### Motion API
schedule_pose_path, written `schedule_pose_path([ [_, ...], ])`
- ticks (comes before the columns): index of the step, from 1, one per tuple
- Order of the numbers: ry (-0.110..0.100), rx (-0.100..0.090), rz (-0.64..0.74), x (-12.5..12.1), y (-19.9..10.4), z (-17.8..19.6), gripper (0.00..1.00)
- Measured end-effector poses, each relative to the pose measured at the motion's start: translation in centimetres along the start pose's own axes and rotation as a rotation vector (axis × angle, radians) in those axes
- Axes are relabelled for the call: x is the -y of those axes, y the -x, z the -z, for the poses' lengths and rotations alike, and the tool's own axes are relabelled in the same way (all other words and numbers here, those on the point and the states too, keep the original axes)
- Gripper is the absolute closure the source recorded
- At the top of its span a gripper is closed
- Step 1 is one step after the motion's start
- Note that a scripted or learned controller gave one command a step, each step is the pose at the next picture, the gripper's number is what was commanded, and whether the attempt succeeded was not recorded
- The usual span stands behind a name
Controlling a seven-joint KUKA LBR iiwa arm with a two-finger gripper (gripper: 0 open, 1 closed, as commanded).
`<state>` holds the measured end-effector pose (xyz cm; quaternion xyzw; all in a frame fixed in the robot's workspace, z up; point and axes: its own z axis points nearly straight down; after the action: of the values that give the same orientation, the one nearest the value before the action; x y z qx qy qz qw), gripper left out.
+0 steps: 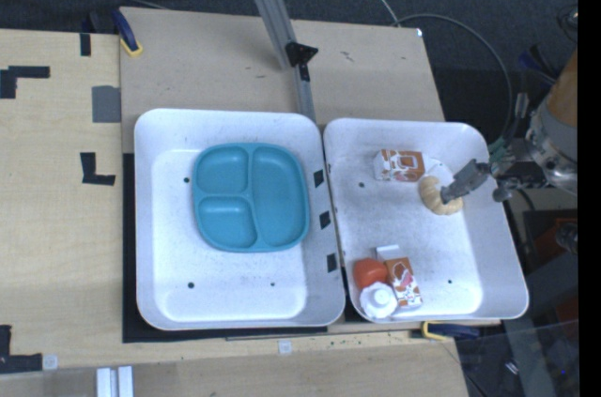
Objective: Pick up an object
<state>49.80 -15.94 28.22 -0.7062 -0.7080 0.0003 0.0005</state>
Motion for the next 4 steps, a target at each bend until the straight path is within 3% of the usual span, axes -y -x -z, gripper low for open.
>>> schedule_pose_path([
  [1,0.0,0.0,0.0,0.0,0.0,0.0,0.0],
  [4,-0.007,-0.001,-0.002,-0.7,0.6,-16.7,0.0],
])
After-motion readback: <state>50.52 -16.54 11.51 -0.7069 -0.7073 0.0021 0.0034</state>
